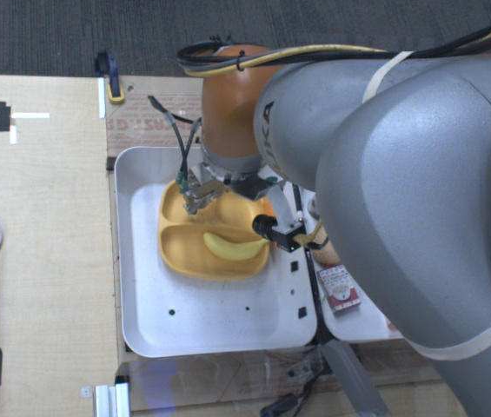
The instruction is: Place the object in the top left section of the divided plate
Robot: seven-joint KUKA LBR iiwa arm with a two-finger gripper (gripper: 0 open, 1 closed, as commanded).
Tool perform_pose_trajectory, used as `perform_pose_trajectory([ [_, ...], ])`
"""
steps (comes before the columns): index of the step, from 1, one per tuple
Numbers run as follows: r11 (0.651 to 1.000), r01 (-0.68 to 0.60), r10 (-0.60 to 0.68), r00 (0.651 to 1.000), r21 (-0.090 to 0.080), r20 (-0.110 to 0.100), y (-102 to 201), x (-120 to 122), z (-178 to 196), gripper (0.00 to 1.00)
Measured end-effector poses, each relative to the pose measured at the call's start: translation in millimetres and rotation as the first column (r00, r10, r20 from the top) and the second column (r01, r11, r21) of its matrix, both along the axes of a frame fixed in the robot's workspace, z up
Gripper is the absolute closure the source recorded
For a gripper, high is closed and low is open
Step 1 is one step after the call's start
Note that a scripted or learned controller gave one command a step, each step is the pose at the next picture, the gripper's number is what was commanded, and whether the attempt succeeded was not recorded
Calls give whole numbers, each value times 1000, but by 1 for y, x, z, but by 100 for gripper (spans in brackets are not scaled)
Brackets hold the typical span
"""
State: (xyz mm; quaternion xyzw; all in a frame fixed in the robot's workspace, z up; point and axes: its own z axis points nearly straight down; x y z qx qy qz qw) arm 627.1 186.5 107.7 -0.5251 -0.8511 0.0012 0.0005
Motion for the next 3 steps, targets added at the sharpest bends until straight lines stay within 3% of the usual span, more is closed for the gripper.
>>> perform_pose_trajectory([
  [1, 972, 236, -236, 972, 8, 19, 34, -59, -10, 100],
  [2, 1000, 3, -3, 1000, 8, 16, 30, -134, -12, 100],
  [3, 1000, 10, -10, 1000, 7, 14, 27, -133, -4, 100],
])
